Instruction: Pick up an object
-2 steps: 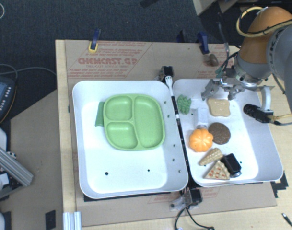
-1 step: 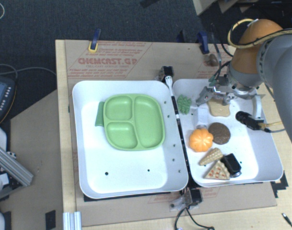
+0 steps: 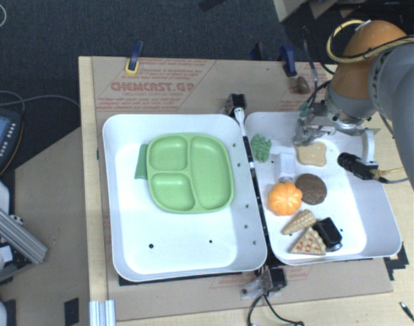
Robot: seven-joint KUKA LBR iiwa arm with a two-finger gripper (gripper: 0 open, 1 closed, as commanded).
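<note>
The end effector hovers just above the tan bread slice.

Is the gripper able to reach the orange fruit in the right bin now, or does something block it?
Probably yes. The orange fruit lies uncovered from above, and the gripper hovers in the same bin. The brown cookie touching it may crowd one finger.

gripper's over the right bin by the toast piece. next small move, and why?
Probably a short descent straight onto the tan bread piece. The gripper sits at its upper left edge in the right bin, with nothing visibly between its fingers. The brown cookie and orange lie lower in the bin, apart from it, so the bread looks the closest target.
</note>
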